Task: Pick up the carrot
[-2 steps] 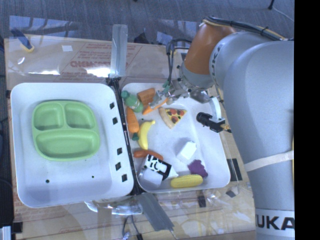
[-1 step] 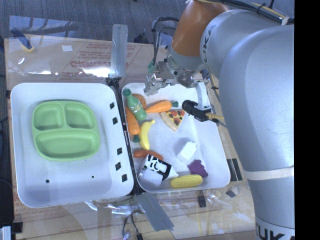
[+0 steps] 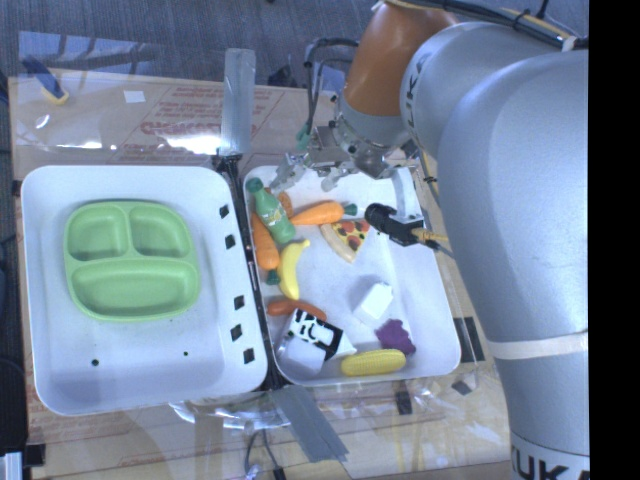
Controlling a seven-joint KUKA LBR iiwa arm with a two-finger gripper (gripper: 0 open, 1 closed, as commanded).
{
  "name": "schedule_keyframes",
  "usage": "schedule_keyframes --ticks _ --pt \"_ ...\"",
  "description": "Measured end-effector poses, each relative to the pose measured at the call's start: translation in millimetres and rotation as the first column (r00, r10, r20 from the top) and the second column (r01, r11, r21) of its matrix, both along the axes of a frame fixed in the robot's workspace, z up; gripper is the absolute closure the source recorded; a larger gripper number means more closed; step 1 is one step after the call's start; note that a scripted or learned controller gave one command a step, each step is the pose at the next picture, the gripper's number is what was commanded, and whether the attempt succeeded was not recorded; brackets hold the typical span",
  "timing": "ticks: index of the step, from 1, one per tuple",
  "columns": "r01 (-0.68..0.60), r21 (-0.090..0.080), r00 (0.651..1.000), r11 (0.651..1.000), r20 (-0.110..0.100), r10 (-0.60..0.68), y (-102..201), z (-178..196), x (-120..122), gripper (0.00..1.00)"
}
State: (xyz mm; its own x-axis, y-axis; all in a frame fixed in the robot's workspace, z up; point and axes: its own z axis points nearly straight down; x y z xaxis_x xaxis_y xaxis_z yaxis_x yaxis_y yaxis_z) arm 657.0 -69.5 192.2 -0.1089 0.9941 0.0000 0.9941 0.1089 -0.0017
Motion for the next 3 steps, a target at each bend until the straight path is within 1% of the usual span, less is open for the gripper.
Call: schedule_keyframes --ticks 1,2,3 --pt "-0.015 -0.001 1.000 1.000 0.019 0.015 -43 -81 5 0.00" --pt "0.070 -0.006 0.997 0.997 0.037 -0.070 -39 -83 -4 0.00" --pt "0.198 0.000 0.980 0.980 0.005 -0.198 -57 -97 -41 0.00"
